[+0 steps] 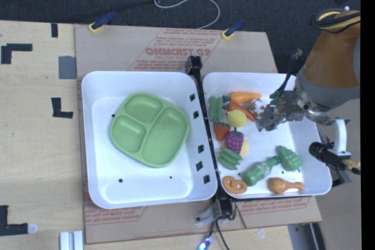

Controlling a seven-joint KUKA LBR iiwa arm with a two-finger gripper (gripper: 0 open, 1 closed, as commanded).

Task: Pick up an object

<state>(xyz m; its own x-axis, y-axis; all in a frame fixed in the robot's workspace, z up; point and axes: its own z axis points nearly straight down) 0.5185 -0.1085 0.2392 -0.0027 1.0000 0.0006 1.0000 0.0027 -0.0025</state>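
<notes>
The right bin [304, 143] holds several toy foods: an orange carrot [245, 96], a yellow lemon [237, 119], purple grapes [234, 140], a green bottle [259, 170], a green bumpy vegetable [288, 158], a drumstick [285, 186] and a pretzel [234, 185]. My gripper [266, 120] hangs low over the middle of that bin, just right of the lemon and carrot. Nothing shows between its fingers.
The left bin [96, 126] holds a green divided plate [150, 129]. Green pods [216, 108] lie along the right bin's left wall. The orange-banded arm [331, 61] covers the right bin's far right corner. Cardboard lies under both bins.
</notes>
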